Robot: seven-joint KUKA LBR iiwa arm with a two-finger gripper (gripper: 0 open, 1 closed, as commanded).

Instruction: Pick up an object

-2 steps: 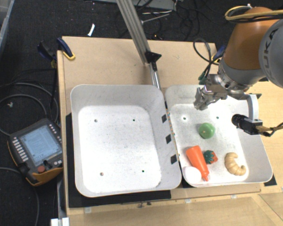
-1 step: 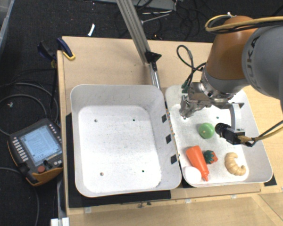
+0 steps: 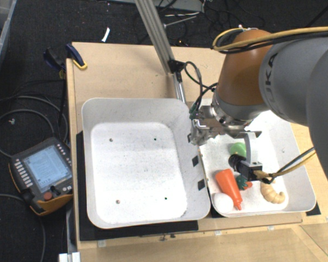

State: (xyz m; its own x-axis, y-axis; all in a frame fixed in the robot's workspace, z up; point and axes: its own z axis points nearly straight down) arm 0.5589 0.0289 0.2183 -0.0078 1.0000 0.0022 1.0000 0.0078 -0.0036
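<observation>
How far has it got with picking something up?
Nothing looks lifted yet: the carrot, white ball, croissant and green piece all lie in the right bin. The tool hangs over that bin's left edge. Grasping and lifting remain.

Text: none legible | arm [image 3: 300,75] — dark lettering [image 3: 267,74] on its grey shell just above gripper [image 3: 201,132], beside orange band [image 3: 246,64], too partial to read | handheld screen [image 3: 44,165] — well left of gripper, off the bench [image 3: 126,70], too small to read
</observation>
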